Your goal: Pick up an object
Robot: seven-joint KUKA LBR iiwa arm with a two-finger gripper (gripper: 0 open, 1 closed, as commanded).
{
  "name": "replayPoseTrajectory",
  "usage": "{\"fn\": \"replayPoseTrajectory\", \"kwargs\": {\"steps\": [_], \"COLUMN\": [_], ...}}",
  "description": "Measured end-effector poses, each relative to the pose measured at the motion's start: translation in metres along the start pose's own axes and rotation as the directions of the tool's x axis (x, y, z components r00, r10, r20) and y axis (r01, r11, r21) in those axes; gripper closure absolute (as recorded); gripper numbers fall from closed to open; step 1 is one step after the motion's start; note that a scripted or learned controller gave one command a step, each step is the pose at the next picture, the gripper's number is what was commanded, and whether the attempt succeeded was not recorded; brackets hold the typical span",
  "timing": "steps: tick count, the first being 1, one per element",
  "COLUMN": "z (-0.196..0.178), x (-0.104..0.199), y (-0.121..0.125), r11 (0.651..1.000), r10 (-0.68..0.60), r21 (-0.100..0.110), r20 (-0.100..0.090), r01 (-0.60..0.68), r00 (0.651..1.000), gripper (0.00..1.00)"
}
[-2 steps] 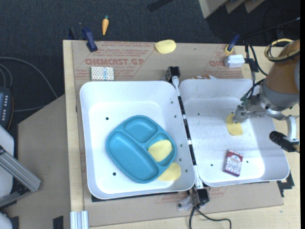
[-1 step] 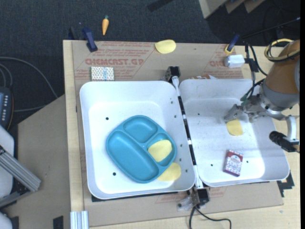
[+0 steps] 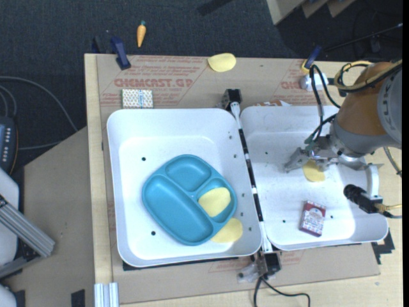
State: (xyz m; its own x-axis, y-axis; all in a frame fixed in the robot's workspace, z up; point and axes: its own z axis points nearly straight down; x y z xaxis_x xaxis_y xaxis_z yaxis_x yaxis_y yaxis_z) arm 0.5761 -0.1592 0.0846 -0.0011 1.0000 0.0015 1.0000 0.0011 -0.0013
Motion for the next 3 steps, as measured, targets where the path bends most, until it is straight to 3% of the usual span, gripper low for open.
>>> {"fn": "replayPoseTrajectory", "kwargs": {"steps": [1, 2, 3], "z": [-0.050, 0.000, -0.032], "x": [-0.010, -0.008, -0.029], "y": [-0.020, -0.014, -0.039], "r11": [1.000, 1.000, 1.000], "r10": [0.002, 0.001, 0.002], "r21": [-0.003, -0.001, 0.000], "r20": [0.003, 0.001, 0.001], "r01": [-0.002, -0.001, -0.002], "r00": [1.000, 1.000, 1.000], "gripper": [0.00, 0.00, 0.00]}}
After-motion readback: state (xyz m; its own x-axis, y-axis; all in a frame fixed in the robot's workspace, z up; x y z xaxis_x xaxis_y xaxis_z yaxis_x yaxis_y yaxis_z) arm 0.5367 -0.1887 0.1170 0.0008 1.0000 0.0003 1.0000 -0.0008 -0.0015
